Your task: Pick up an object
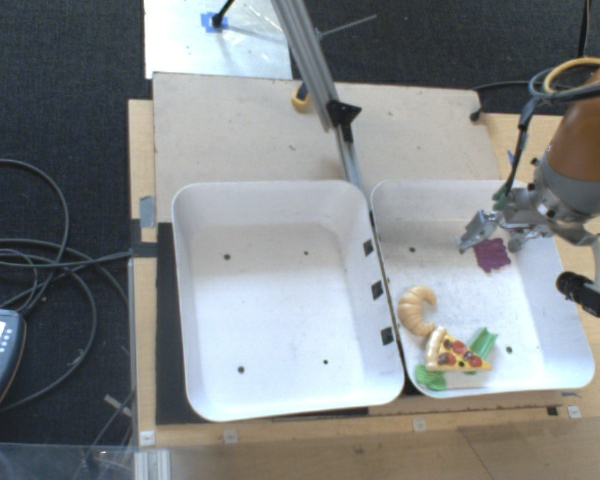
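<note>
Camera view: end effector (493,230), fingers spread open, hangs over the purple toy (492,255) near the right bin's (570,363) far edge, apparently lined up to grasp it.

Both white bins (280,298) look like smooth, faintly glossy plastic. The bench (240,128) beneath is matt board. The croissant (417,309) looks like glossy plastic.

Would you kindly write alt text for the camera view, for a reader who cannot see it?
A grey robot arm's gripper hovers beside a purple toy in the right bin, which also holds a croissant, a pizza slice and a green piece. The left bin sits alongside.
</note>
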`<state>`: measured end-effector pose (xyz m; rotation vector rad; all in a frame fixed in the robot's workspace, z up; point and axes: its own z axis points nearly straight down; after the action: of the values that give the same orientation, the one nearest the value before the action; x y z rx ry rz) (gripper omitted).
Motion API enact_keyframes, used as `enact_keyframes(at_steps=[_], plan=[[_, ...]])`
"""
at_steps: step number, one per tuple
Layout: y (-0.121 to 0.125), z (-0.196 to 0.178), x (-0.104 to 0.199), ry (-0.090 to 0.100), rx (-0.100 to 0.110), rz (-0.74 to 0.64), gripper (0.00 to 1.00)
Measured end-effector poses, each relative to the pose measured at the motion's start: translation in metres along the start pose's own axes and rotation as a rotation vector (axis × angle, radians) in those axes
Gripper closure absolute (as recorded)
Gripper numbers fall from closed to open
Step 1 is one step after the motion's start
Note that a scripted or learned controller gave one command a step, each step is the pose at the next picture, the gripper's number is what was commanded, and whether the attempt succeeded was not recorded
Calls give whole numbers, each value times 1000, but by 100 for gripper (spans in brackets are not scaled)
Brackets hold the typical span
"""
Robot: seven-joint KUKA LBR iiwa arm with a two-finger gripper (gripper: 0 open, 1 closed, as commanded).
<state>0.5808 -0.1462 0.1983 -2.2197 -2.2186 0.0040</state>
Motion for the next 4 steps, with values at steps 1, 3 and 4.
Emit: enact_keyframes(at_steps=[1,3,4], plan=[[1,54,10,1,0,-1,0],[3,92,10,-1,-8,1,100],[11,45,13,-2,-10,-6,100]])
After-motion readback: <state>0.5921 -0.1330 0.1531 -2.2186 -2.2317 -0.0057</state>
